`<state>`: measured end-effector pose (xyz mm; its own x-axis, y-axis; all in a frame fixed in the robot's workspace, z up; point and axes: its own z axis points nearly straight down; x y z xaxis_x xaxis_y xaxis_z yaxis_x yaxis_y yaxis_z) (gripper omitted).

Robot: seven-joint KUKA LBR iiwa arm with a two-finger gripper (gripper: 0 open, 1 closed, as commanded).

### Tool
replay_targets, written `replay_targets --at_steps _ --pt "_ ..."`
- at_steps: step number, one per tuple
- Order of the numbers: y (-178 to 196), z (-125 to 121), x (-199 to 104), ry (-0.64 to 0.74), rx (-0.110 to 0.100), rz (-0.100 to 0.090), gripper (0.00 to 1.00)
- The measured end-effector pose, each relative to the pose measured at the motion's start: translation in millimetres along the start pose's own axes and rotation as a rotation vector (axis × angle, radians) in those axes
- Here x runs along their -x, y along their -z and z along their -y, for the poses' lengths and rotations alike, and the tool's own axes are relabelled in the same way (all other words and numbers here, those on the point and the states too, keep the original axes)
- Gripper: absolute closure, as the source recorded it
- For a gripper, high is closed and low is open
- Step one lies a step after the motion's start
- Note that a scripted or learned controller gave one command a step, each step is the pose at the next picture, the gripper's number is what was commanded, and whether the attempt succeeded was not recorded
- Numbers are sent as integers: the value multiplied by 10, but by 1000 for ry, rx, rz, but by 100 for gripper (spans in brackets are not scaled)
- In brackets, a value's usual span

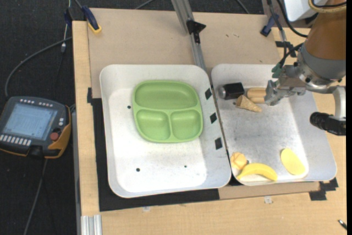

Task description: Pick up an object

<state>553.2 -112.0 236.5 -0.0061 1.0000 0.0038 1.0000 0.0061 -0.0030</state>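
Arm reaching over the right bin, end effector low beside the cone-shaped toy.

The counter (143,30) carries two white bins side by side. The left bin (124,173) holds a green divided plate (166,110) near its middle. The right bin (316,151) holds the small things. The arm (324,36), grey with an orange band, comes in from three o'clock and ends over this bin's twelve o'clock part. Its end effector (271,95) sits just beside the tan cone (251,100), at the cone's three o'clock; whether its fingers are wide or narrow I cannot tell, and nothing is seen between them. A black block (232,89) lies at the cone's ten o'clock, just beside it. A banana (258,172) lies at the bin's seven o'clock corner, a peach-coloured piece (238,160) touching it. A yellow oval piece (292,162) rests at five o'clock.
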Motion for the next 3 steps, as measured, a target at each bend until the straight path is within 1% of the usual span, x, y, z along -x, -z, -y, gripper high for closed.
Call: replay_targets --at_steps 1,2,3 --pt "-78 104 -622 1 -1 0 100" --pt "-42 167 -1070 0 0 1 100" --pt "-96 245 -1504 -1 0 1 100"
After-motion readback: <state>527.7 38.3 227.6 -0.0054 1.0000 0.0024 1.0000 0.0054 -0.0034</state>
